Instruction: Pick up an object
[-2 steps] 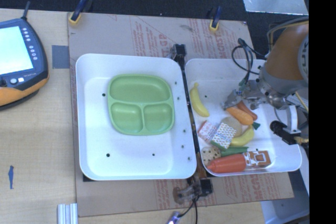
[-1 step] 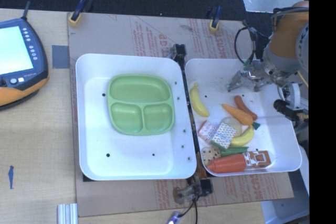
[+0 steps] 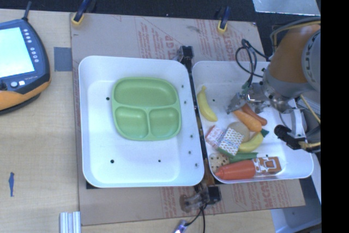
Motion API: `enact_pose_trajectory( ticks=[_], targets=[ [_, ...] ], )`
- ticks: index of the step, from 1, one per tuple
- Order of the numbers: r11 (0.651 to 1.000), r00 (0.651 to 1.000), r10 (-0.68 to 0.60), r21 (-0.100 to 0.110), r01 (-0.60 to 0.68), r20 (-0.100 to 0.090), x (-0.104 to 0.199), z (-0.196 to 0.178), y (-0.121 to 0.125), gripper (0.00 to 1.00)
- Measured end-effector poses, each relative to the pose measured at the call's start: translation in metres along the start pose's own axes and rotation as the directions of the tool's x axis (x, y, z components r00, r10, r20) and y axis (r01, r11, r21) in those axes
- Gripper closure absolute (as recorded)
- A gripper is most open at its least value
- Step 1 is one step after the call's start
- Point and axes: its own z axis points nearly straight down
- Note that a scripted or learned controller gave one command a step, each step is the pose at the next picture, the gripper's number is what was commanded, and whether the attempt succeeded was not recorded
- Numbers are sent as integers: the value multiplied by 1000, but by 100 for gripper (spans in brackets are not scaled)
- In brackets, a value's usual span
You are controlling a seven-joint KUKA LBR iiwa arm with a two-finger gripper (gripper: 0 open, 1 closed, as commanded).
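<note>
Two bananas (image 3: 206, 106), two carrots (image 3: 250, 117) share the right bin (image 3: 218, 71); pincer (image 3: 246, 99) state: cannot tell.

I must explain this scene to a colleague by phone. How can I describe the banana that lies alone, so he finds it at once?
Look at the right white bin. Near its left wall, beside the divider, lies a small yellow banana, apart from the heap of toys. The second banana sits inside that heap.

The arm (image 3: 294, 63) hides the pincer's fingertips and part of the right bin (image 3: 218, 71)
</note>
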Motion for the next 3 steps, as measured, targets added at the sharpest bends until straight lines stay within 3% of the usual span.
enact_pose_trajectory(
  ticks=[1, 2, 3],
  targets=[
    [1000, 1000, 3, -2, -3, 0, -51, 0, -5, 0],
    [1000, 1000, 0, 0, 0, -2, 19, 1, -95, 0],
    [1000, 1000, -5, -5, 5, 1, 17, -11, -93, 100]
  ],
)
